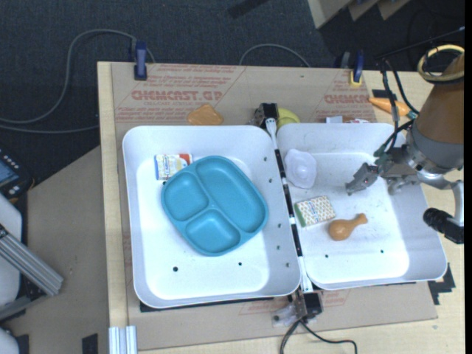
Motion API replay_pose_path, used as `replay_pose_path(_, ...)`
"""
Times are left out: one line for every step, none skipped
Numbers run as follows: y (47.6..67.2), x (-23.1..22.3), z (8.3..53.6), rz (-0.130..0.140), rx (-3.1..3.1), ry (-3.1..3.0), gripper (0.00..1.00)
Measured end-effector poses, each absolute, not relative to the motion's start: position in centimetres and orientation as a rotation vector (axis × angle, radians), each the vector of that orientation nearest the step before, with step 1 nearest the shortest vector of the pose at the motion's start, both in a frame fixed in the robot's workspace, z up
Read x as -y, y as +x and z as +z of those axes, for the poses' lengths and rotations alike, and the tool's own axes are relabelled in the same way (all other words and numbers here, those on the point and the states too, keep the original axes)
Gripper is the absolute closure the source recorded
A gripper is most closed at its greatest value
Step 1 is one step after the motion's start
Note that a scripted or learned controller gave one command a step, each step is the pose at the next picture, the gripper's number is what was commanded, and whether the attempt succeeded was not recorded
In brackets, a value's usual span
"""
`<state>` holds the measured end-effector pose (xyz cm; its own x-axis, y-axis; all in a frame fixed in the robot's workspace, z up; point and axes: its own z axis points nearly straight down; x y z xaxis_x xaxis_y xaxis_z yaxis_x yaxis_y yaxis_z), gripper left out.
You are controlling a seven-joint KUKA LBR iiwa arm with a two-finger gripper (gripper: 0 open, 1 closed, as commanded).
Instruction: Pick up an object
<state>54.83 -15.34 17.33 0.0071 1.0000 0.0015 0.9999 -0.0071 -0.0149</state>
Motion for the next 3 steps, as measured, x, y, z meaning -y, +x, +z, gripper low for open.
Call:
replay_pose_path(57.5,6.6,18.5,-0.006,2.231,-2.212,0.0)
replay_pose_path(51.7,10.4,8.5,-0.003,2.213,-2.226,0.0)
replay_pose_path(52.1,10.3,10.0,-0.012,2.226,-2.228,1.0)
